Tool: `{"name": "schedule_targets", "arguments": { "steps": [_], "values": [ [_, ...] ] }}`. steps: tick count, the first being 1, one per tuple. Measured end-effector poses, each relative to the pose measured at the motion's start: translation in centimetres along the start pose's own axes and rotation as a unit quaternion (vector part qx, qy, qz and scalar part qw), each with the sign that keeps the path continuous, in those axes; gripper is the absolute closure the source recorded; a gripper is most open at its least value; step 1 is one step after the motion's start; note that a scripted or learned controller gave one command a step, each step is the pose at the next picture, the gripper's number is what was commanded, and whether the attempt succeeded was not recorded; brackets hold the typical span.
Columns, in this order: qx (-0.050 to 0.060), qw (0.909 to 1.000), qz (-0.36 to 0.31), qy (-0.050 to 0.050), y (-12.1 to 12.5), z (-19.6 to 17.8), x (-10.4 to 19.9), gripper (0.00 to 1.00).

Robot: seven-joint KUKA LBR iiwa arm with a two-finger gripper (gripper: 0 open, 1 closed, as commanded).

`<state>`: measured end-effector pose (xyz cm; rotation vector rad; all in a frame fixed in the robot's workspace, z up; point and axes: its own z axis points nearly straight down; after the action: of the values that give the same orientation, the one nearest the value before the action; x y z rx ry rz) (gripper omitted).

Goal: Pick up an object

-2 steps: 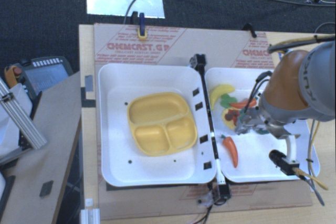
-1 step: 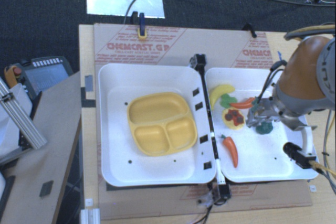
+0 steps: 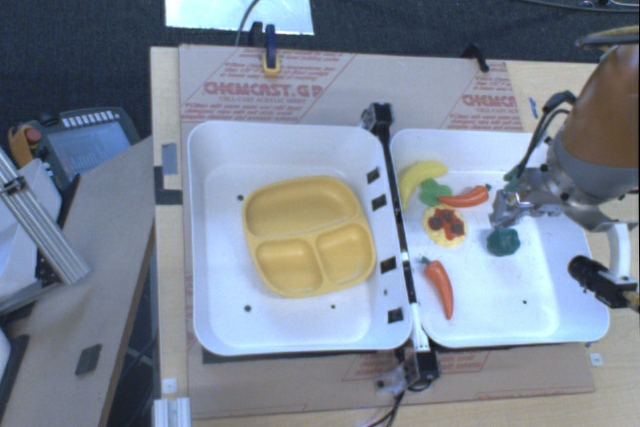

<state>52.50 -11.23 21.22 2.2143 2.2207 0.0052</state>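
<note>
The right bin (image 3: 560, 315) holds several toy foods. A yellow banana (image 3: 419, 176) lies at its upper left with a small green piece (image 3: 433, 192) beside it. A red chili (image 3: 463, 198) points toward my gripper (image 3: 506, 211). Below the chili sits a round pizza-like piece (image 3: 445, 225). A green broccoli (image 3: 503, 241) rests just under my gripper, which hangs right above it. An orange-red carrot (image 3: 439, 287) lies near the bin's lower left.
The left bin (image 3: 215, 165) carries a yellow compartment tray (image 3: 300, 235). A black divider (image 3: 392, 225) runs between the bins. The arm's orange band (image 3: 610, 105) and grey body cover the right bin's far right side.
</note>
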Motion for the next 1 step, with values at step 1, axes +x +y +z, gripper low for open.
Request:
{"name": "schedule_targets", "arguments": {
  "steps": [1],
  "values": [
    [0.0, 1.0, -0.001, 0.0, 0.21, -3.58, -0.03, 1.0]
  ]
}}
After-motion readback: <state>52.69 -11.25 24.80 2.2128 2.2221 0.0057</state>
